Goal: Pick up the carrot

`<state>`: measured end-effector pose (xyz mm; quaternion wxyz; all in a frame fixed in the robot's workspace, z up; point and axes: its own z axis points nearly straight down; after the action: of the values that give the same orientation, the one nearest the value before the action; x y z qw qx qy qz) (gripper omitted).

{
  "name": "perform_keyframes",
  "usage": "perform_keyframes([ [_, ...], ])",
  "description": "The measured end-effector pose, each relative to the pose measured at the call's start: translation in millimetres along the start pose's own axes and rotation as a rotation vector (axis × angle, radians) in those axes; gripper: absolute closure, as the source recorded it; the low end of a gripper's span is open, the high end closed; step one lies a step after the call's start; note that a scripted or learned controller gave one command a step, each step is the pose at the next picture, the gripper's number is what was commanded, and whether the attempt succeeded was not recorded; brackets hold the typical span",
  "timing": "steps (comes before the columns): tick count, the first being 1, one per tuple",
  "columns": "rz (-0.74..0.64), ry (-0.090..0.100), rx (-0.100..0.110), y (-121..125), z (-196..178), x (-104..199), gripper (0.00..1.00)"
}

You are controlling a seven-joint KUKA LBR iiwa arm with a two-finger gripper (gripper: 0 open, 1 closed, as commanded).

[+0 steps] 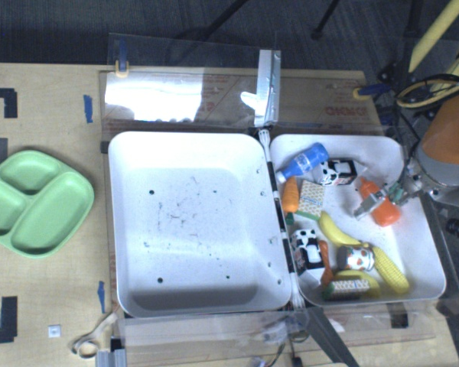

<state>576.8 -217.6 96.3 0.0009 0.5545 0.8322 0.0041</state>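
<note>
The carrot (385, 214) is an orange toy lying in the right bin (427, 243) near its right wall. Its orange body shows on both sides of the grey fingers. My gripper (372, 202) reaches in from the right, low over the bin, and is shut across the carrot. The arm's orange band (448, 134) sits just outside the bin's right rim.
The right bin also holds a blue bottle (308, 160), an orange cylinder (291, 196), a banana (341, 232), a corn cob (390, 269) and black-and-white cow toys (308, 248). The left bin (191, 220) is beside it. A green divided plate (37, 202) lies far left.
</note>
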Motion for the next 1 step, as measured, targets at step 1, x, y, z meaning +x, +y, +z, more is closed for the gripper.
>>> perform_keyframes([
  [1,-0.243,-0.006,0.002,0.6,9.0,47.4,0.00],
])
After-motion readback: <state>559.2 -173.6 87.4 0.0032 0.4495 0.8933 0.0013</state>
